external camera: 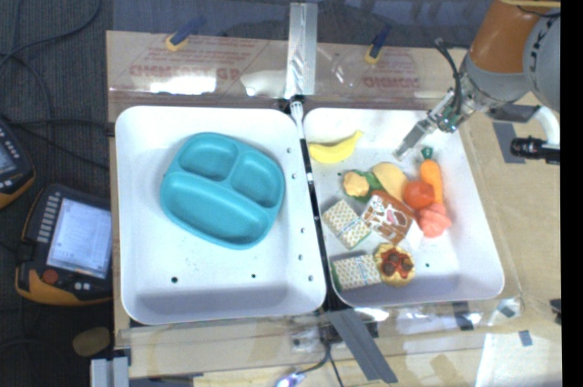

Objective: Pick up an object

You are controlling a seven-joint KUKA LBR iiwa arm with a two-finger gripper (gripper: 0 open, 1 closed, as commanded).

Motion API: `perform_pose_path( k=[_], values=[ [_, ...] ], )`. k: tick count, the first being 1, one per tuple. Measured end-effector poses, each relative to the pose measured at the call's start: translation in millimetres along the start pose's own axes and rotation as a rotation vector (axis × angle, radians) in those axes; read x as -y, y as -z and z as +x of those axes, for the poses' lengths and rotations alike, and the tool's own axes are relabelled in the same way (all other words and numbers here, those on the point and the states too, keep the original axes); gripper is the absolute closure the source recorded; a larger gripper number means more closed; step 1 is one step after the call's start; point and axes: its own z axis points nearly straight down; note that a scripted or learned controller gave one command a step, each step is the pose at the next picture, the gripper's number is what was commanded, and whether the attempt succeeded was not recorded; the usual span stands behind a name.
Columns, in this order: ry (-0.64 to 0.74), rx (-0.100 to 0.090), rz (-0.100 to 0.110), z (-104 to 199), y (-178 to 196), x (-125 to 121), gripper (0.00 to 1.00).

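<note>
The right bin (487,271) holds a heap of toy food. A carrot (432,178) lies there with its long axis near upright in view, its green top just beside the gripper (412,139), apart from it.

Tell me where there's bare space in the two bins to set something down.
Left bin: bare floor surrounds the blue plate, widest along the near edge. Right bin: crowded mid-floor from banana to tart; a bare patch lies beside the gripper.
</note>
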Motion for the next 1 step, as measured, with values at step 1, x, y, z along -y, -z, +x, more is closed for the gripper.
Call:
perform_pose_path(
  k=[1],
  values=[
    [0.028,0.013,-0.014,5.8,-53.1,35.8,0.0]
  ],
)
